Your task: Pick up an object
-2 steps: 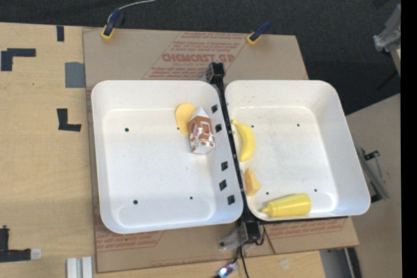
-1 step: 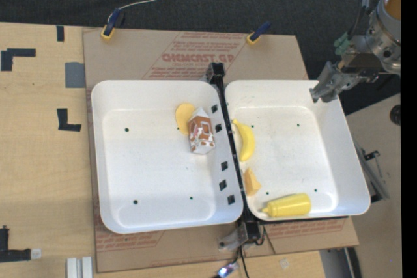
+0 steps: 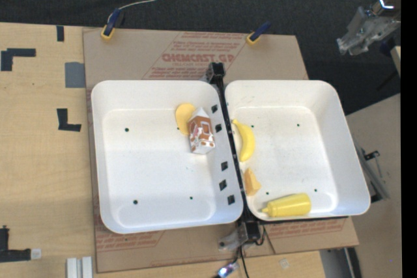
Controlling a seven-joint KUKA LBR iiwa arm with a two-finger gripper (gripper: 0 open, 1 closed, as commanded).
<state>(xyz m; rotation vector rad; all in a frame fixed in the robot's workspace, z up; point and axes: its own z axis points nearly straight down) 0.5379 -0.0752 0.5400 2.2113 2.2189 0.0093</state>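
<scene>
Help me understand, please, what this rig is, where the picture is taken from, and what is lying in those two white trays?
The picture comes from one fixed camera above the bench, looking down at a slant. The grey metal piece at the upper right is the robot arm's hand, raised off to the side of the bins; nothing can be seen in it. Two shallow white bins sit side by side on a cardboard sheet. The left bin holds a small printed packet with a yellow-orange piece touching it. The right bin holds a banana, a small orange piece and a yellow bottle lying near its front edge.
</scene>
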